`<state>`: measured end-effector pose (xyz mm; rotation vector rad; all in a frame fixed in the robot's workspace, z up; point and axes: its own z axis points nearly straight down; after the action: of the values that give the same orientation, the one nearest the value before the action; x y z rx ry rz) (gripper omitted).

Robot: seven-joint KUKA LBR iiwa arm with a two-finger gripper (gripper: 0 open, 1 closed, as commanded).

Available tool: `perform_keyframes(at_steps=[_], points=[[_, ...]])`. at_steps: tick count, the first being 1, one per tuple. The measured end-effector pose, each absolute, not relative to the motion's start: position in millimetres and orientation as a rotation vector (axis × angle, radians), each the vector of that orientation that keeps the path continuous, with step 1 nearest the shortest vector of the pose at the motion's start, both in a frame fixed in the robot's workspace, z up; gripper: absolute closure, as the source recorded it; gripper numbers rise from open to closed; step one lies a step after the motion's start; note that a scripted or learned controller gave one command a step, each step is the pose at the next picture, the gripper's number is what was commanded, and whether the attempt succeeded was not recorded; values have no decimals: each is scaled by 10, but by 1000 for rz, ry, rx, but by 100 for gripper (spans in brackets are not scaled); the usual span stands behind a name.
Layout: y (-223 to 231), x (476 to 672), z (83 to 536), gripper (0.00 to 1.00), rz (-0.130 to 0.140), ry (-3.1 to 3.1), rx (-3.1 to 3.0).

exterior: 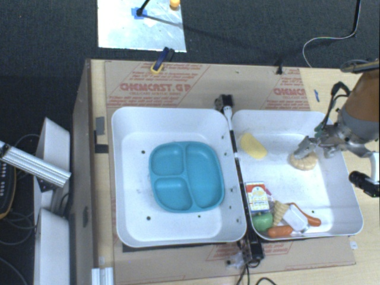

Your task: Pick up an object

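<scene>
Over right bin (332, 177), pincer (310, 149) at pastry (303, 160).

We see the arm (361, 108) at the frame's right — a rounded orange band above a grey wrist section. A thin black cable loops off the wrist's upper left side. Below it, the gripper (309, 148) is built of dark and pale metallic parts — small, angular and hard to make out. A black stub juts out lower right.
</scene>
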<state>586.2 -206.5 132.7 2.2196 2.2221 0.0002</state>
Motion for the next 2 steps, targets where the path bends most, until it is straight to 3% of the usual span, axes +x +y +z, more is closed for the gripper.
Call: perform_keyframes(at_steps=[1,2], points=[[-2059,6689,1189,0,2,2224,2214],[-2067,5914,842,0,0,2222,2219]])
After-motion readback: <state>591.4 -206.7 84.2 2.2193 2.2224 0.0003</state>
